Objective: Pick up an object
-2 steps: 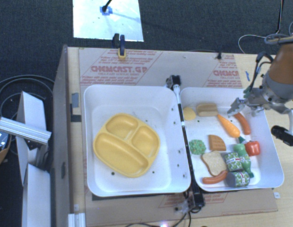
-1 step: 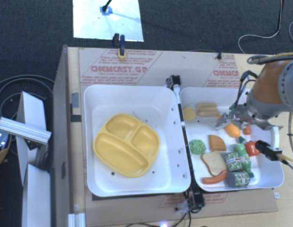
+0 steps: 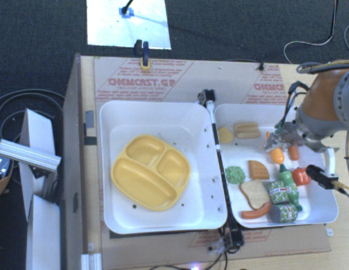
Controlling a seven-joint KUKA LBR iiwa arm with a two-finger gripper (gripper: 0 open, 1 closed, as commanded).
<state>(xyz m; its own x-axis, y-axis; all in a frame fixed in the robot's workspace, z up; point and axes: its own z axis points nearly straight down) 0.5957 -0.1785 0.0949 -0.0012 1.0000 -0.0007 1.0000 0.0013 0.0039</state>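
At the right of the frame the arm (image 3: 332,103) reaches over the right bin (image 3: 332,210), and its gripper (image 3: 280,141) hangs low at the bin's upper middle, just above a small orange piece (image 3: 277,156). Whether the gripper is spread or pressed together I cannot tell; nothing is visibly pinched in it.

The step in hand looks like the descent onto a target. The orange piece is the likeliest pick, so the gripper should come straight down, centred on it, and close across its narrow side. A red piece (image 3: 293,151) lies just beside it, and a green bottle (image 3: 287,180) sits below, so a drifting approach could nudge neighbours.

The toys look like smooth moulded plastic, rounded and likely slippery. A tan bread roll (image 3: 246,130) and a pale round piece (image 3: 226,135) lie at the bin's upper left; a bumpy green broccoli (image 3: 235,174), a flat slice of toast (image 3: 255,192) and a long sausage (image 3: 255,212) lie lower. Two cans (image 3: 283,212) with green labels are cylinders that would roll. The left bin (image 3: 115,207) holds a yellow divided tray (image 3: 150,171), glossy, with three shallow compartments.
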